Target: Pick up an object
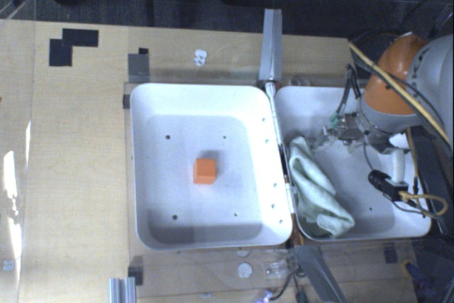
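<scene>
An orange cube (205,171) sits near the middle of the left bin (152,223), well apart from the gripper (345,130), at about its eight o'clock. The gripper hangs over the right bin (369,220), above a crumpled pale cloth (316,188); its state cannot be told.

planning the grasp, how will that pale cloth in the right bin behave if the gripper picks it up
The cloth lies crumpled in soft folds against the right bin's left wall, so it is probably floppy and would drape and hang from one pinch point. It looks thin, so likely light. Loose folds may slip free unless the gripper pinches a bunched ridge.
</scene>
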